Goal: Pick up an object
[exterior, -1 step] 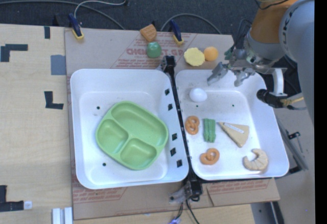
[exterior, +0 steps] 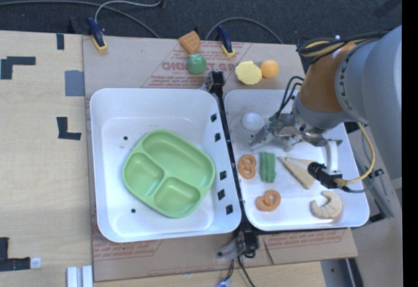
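Two white bins on the surface: left bin, right bin, touching along the centre divider.

Left bin: one green divided plate, three compartments, tilted, nothing on it.

Right bin, six items:
- one white ball at 10 o'clock of the bin
- two orange pretzels, one at 9 o'clock, one at 7 o'clock
- one green strip just beside the upper pretzel, at its 3 o'clock
- one pale wedge mid-bin, pointing toward 10 o'clock
- one tan croissant-like piece at 5 o'clock

Outside the bins, on cardboard at 12 o'clock, four items: one tan cube, one green ball, one yellow lemon-like piece, one orange ball touching it. Two blue clamps on the cardboard's far edge.

Arm in from 3 o'clock. Pincer low over the right bin, just at 4 o'clock of the white ball, at 12 o'clock of the green strip and wedge. Cannot tell whether spread or pressed together; nothing seen between the tips.
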Robot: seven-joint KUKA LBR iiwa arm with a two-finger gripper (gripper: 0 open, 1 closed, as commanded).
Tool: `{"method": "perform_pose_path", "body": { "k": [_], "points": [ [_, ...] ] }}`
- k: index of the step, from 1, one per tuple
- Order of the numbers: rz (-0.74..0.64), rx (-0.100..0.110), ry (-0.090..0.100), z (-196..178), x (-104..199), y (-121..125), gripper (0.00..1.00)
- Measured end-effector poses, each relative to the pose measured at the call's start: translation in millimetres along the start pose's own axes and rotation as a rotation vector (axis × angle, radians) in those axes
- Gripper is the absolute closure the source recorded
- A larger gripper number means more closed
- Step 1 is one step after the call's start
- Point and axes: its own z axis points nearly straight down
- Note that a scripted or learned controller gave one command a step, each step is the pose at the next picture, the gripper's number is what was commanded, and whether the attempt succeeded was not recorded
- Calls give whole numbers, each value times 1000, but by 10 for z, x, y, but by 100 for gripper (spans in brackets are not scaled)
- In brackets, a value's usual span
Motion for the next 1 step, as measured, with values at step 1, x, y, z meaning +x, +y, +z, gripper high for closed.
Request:
{"method": "perform_pose_path", "body": {
  "k": [1],
  "points": [
    [1, -3, -2, -2, 230, -549, 0]
  ]
}}
